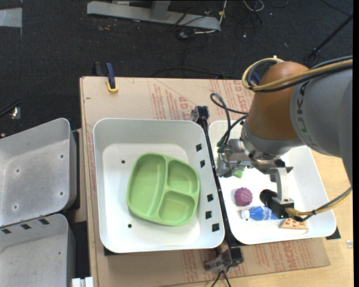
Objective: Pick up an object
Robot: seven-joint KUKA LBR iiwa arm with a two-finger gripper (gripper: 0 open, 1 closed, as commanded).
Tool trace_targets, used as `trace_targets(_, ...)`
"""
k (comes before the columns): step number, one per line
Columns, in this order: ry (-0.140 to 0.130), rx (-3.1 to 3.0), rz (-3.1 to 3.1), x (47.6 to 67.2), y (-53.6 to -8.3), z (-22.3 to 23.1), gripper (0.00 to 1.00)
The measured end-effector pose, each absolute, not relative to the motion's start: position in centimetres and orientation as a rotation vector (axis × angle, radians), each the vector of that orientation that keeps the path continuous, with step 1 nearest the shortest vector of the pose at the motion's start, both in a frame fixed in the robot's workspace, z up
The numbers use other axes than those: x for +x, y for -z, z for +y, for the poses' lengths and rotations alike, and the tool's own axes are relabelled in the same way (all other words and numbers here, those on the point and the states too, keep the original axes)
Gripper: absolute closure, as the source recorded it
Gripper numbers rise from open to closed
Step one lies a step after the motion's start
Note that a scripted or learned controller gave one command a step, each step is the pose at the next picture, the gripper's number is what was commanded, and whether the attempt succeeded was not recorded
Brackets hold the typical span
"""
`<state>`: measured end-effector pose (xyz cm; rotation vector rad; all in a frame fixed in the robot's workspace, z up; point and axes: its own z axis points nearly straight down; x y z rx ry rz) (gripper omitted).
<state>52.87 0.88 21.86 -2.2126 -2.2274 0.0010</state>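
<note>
Dark speckled floor — loose cables, grey metal frame beyond the brown bench

A robotics lab: white bins on a cardboard-topped bench, loose cables (dark carpet below).

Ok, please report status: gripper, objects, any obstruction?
Gripper over right white bin, state unclear. Round purple object, small blue object lying loose. Green divided plate in left bin.

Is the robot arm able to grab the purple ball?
Probably yes. The purple ball lies uncovered in the right bin, just below the gripper, with only a blue toy beside it.
</note>
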Motion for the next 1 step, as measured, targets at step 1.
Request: trace_targets(1, -0.002, -2.212, -2.227, 50.53, -21.51, 6.1, 1.0)
